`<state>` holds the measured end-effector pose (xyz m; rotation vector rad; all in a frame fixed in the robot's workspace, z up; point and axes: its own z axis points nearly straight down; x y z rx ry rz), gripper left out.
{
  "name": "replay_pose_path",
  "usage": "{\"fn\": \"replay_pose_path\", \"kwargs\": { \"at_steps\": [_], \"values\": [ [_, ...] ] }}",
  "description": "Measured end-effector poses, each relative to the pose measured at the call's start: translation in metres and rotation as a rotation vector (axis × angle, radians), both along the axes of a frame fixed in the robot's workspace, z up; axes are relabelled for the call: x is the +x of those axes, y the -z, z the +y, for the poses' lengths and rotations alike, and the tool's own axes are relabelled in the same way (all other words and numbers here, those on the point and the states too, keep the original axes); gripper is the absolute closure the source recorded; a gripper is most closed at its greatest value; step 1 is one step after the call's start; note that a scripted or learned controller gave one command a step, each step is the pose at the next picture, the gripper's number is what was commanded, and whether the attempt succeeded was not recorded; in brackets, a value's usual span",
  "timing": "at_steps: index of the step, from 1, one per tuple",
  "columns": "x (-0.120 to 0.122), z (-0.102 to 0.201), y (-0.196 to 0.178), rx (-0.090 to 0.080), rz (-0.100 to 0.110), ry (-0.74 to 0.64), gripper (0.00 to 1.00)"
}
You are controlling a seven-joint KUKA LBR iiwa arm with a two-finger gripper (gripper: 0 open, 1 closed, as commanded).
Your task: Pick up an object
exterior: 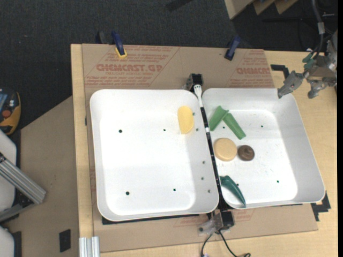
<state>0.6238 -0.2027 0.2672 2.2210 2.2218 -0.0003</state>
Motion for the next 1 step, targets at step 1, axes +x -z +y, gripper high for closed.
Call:
{"fn": "replay_pose_path", "kwargs": {
  "at_steps": [1],
  "values": [
    [0.0007, 0.0000, -0.0112, -0.002, -0.004, -0.001, 1.00]
  ]
}}
